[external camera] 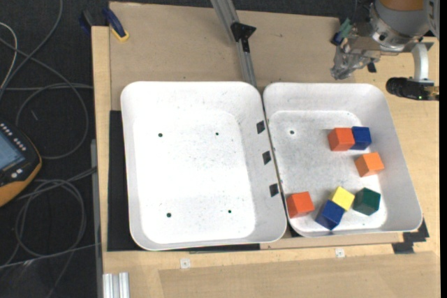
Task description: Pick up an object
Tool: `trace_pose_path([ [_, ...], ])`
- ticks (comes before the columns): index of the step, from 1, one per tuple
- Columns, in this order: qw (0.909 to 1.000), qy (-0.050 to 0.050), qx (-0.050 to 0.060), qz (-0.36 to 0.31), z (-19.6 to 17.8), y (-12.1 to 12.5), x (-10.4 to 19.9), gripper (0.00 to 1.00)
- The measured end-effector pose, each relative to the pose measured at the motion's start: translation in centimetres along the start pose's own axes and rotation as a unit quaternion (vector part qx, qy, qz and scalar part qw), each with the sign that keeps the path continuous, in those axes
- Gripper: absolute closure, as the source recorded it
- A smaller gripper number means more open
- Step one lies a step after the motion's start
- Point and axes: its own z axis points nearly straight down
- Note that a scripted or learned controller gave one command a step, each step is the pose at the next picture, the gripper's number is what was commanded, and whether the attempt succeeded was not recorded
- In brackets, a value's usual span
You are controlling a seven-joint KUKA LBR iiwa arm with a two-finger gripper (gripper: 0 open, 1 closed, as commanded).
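Several small blocks lie in the right bin (pixel 391 122): an orange block (pixel 341 139) touching a blue block (pixel 361 137), another orange block (pixel 369 163) below them, and along the near edge an orange block (pixel 300 204), a blue block (pixel 328 214), a yellow block (pixel 342 197) and a dark green block (pixel 367 201). My gripper (pixel 344 67) hangs above the bench just beyond the right bin's far rim, well away from the blocks. Nothing shows between its fingers.
The left bin (pixel 188 164) lies beside the right one. A slanted metal pole (pixel 223 7) runs from the top down to the bins' junction. Cables lie on the dark floor at left, with a handheld device (pixel 14 160) at the left edge.
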Motion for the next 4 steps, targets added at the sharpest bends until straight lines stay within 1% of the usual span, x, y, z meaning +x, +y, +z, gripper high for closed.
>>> trace_pose_path([
  [1,1.0,0.002,0.004,-0.002,-1.1,-2.0,5.4,1.0],
  [2,1.0,0.002,0.005,-0.002,-1.0,-3.6,9.5,1.0],
  [3,1.0,0.003,0.005,-0.002,-1.9,-5.2,14.4,1.0],
  [4,1.0,0.002,0.006,-0.002,-1.0,-7.8,19.5,1.0],
])
